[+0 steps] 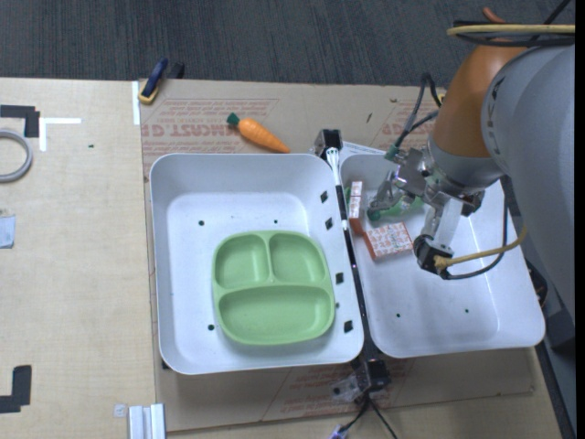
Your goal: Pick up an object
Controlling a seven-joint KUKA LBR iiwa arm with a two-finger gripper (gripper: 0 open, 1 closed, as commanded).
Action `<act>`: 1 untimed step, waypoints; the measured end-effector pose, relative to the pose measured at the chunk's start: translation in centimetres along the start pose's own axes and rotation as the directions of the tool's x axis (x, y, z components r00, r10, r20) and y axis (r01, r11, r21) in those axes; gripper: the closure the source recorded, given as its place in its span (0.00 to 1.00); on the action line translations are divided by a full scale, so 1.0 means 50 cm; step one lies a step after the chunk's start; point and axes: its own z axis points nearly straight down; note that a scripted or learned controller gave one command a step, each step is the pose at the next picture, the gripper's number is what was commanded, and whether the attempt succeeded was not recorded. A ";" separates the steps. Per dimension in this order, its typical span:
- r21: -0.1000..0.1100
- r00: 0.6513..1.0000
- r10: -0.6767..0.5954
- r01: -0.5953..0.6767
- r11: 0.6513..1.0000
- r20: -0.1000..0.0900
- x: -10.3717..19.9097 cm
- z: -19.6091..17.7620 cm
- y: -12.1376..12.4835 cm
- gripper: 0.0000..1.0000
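We see the arm (pixel 512 108) filling the upper right, its far side cut off by the frame edge, and it hides much of the right bin (pixel 457 327). The left bin (pixel 183 208) holds a green plate (pixel 272 288) with three compartments, lying flat and fully in view. On the tabletop (pixel 73 273) above the left bin lies a carrot (pixel 260 133), outside both bins. The claw (pixel 398 195) hangs over the right bin's upper left part, and we cannot tell how its fingers stand, since wrist and cables blur together there. Just below it lies a small red-patterned box (pixel 386 240), with a thin carton (pixel 355 201) beside the bin wall; something greenish at the claw is too small to make out
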 end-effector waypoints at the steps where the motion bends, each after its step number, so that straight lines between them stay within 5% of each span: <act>1: 0.000 0.957 -0.289 0.289 0.957 -0.001 -0.050 0.000 -0.043 0.00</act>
